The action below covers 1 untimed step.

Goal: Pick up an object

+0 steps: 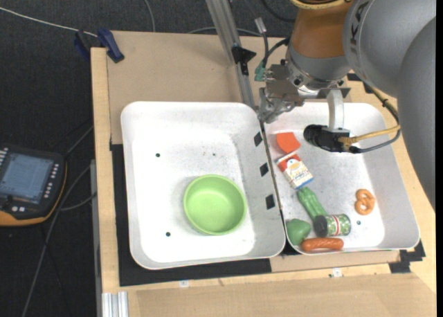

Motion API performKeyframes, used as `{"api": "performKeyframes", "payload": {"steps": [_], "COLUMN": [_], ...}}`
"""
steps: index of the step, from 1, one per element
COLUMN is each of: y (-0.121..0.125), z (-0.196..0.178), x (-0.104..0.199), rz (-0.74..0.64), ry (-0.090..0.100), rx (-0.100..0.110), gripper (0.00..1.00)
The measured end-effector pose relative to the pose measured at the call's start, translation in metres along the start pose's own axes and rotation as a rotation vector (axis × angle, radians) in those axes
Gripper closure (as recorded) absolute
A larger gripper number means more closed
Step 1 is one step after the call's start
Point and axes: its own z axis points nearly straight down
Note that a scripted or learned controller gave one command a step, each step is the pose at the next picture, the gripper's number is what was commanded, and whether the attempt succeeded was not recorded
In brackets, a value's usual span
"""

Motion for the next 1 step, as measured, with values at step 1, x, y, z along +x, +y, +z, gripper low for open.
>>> {"api": "performKeyframes", "payload": {"steps": [1], "y": [0.0306], "z": [0.0031], "x": [0.0466], "rz": [0.0], "ry": [0.0], "rx": [-0.001], "gripper": [1.0]}}
